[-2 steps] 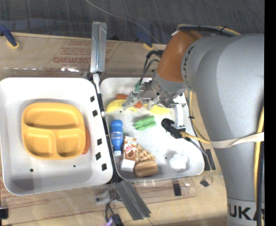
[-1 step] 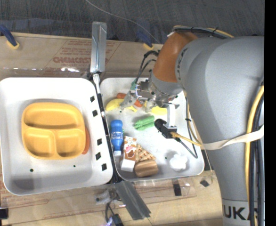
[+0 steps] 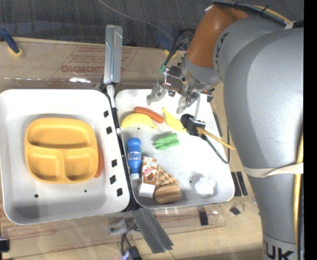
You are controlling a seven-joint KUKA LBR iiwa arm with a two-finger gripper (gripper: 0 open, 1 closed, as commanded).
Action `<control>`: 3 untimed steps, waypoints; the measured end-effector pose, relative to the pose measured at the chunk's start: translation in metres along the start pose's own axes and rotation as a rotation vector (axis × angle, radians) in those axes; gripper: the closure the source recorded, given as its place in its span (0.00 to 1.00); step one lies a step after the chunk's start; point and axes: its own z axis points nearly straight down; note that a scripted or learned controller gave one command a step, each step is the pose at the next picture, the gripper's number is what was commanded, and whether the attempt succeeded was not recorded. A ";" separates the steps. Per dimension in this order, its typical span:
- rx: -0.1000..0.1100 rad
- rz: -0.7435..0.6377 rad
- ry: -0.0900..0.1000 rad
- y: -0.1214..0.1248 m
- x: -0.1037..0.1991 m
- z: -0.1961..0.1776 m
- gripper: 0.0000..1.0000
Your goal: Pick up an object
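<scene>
Camera view from above and at a slant: two shallow white bins sit side by side on a bench. The left bin (image 3: 7, 104) holds a yellow divided tray (image 3: 61, 149) with three compartments, lying flat near its middle, and a thin orange piece (image 3: 98, 164) touches the tray's right edge. The right bin (image 3: 215, 164) holds the smaller objects that could be picked up. Near its far edge lies an orange-red sausage-shaped toy (image 3: 148, 113), touching a banana (image 3: 137, 121) just in front of it, with a yellow wedge-shaped piece (image 3: 172, 121) beside them. A green ridged toy (image 3: 165, 141) lies near the middle. Along the left wall a blue bottle (image 3: 133, 155) with a white cap lies on its side. In the near left corner sit a small printed box (image 3: 149, 176) and a brown waffle-like block (image 3: 167, 190), touching each other. A white lumpy object (image 3: 204, 186) rests towards the near right corner. The grey arm (image 3: 261, 91), with its orange band, reaches in from the right, its wrist tipped downward. The gripper (image 3: 172, 97) hangs over the right bin's far edge, just above the sausage-shaped toy and the yellow wedge, its two metal fingers (image 3: 155, 95) spread wide with nothing between them.
</scene>
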 end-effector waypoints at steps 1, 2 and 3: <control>0.011 0.096 -0.003 -0.017 -0.018 0.055 0.00; 0.011 0.088 -0.002 -0.016 -0.016 0.043 1.00; 0.011 0.087 -0.002 -0.016 -0.016 0.044 0.00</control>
